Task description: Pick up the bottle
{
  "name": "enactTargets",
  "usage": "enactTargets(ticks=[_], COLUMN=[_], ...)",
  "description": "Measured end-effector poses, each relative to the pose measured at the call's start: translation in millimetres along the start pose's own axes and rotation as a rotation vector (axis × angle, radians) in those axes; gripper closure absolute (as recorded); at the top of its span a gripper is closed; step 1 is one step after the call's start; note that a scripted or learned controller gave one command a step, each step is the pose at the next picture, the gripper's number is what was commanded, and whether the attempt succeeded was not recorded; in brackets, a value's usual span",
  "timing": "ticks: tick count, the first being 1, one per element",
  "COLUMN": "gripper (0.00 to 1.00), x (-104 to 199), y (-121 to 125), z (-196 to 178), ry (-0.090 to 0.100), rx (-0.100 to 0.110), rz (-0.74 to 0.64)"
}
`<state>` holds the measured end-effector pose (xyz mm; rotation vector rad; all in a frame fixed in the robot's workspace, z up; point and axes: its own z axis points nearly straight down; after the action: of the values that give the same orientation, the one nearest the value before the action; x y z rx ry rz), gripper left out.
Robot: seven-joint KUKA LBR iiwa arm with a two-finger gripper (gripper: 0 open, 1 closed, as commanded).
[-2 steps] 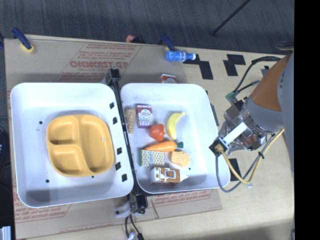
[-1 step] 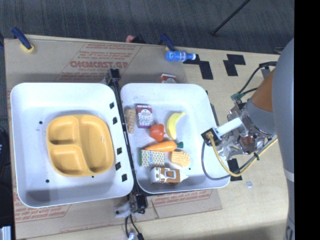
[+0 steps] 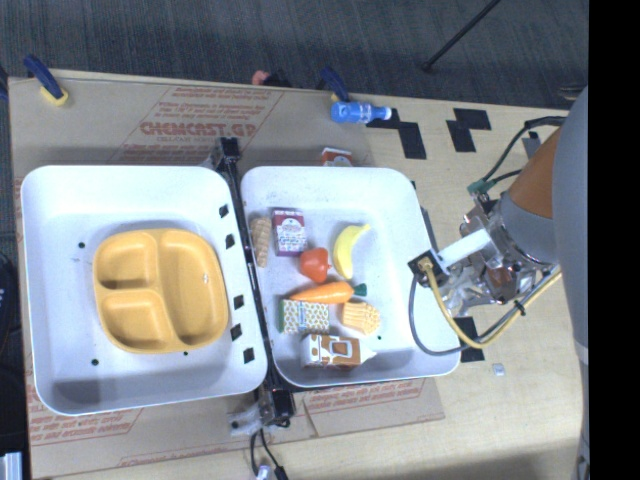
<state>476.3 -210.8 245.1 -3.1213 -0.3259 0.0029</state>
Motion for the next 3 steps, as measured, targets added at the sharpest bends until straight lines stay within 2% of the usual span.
enactTargets(ticks=[3], gripper=[1.00], x=[-0.3], y=[-0.7], z=[1.8], ry=[-0.003], rx=[0.004], rz=[0.000])
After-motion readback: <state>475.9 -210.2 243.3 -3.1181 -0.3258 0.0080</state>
